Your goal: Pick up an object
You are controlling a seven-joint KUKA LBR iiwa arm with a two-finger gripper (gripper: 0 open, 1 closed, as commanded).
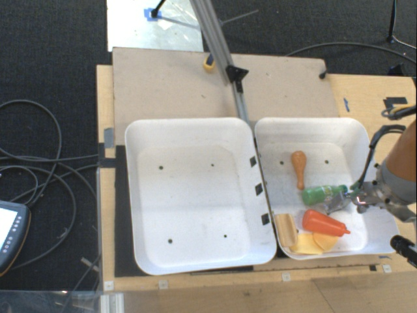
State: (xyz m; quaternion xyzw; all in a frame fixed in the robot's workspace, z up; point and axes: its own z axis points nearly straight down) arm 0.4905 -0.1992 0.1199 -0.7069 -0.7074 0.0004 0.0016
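Note:
The right bin holds a small tan wooden pin, a green bottle lying on its side, an orange-red carrot-shaped toy, a yellow piece and a tan block. My gripper reaches in from the right, low in the bin, right at the green bottle's cap end and just above the orange toy. Its metal fingers lie against the bottle's right end; I cannot tell whether they close on anything.
The left bin sits beside the right one, with black clips along the shared wall. A slanted grey pole crosses the bench's back. Cables and a tablet lie on the floor at left.

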